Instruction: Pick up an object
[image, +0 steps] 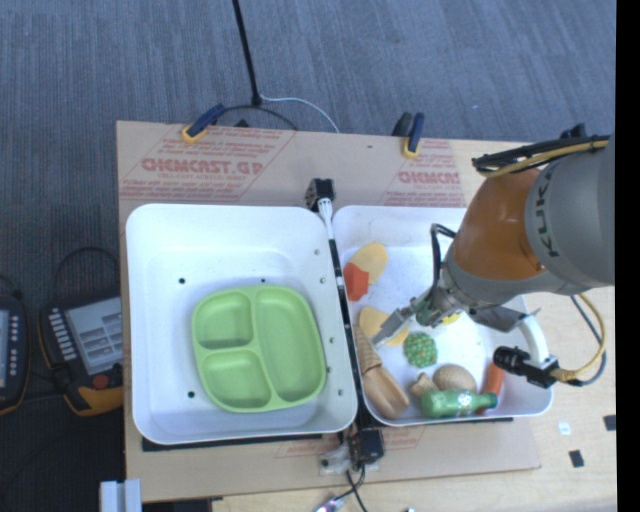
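Here, in the camera view, the arm (530, 235) is seen reaching in from the right over the right-hand bin (400, 225), with the tool (415, 318) lowered among the toy foods. The step in hand is judged to be the approach for a grasp: nothing is seen between the tips, so no object can be counted as picked up. Whether the tool is spread or pressed together cannot be told, since the wrist covers much of it.

The nearest candidate is a green bumpy ball (421, 349), lying just below the tool and apart from it (a yellow piece (373, 321) lies just to the tool's left). Further objects are gathered along the bin's near edge: a green bottle-like item (455, 403), a beige rounded piece (455, 378) and a brown bread-like stick (382, 389). An orange-and-yellow piece (362, 268) lies near the far left of that bin.

The next move is judged to call for a short shift toward the green ball, centring before closing, as a round shape may slip aside.

In the left bin (170, 240) a green divided plate (260, 346) is resting.
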